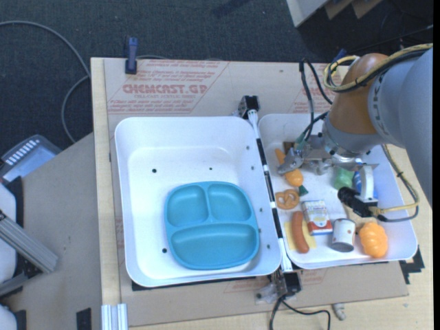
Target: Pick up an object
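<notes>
Camera view, left bin (137, 157) holding blue divided plate (212, 224), right bin (405, 243) with toy food, gripper (297, 158) grip cannot be told, cardboard-topped bench (165, 88).

Bench (172, 91) w/ 2 white bins: left bin (137, 177) beside right bin (402, 243).

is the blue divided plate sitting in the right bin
No, the blue three-compartment plastic plate lies in the left white bin, while the toy food sits in the right white bin.

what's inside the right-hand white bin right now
In the right bin: a pretzel, hot dog, small orange, red-and-white carton, can and orange toy. The arm covers whatever lies beneath it.
</notes>
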Motion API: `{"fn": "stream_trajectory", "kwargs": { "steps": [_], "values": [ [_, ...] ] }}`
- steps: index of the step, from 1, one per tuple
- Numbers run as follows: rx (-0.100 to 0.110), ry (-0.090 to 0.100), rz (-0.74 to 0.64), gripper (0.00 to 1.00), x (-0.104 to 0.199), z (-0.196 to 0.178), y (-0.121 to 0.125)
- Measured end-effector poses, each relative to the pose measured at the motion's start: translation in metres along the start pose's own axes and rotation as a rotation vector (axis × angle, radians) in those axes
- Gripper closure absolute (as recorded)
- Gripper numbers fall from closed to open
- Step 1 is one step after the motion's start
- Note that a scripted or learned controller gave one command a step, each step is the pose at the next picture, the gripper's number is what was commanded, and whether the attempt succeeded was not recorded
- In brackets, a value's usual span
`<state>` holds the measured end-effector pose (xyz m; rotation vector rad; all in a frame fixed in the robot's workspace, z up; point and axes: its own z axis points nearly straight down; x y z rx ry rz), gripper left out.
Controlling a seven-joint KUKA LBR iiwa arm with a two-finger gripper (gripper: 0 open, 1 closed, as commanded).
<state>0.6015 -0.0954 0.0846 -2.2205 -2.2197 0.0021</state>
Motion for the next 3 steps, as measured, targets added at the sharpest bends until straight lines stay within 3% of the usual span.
{"fn": "stream_trajectory", "kwargs": {
  "steps": [1, 2, 3],
  "values": [
    [-0.001, 0.000, 0.000, 0.00, 0.000, 0.000, -0.003],
    [-0.002, 0.000, -0.001, 1.00, 0.000, -0.010, -0.003],
    [-0.004, -0.001, -0.001, 1.00, 0.047, -0.153, -0.028]
  ]
}}
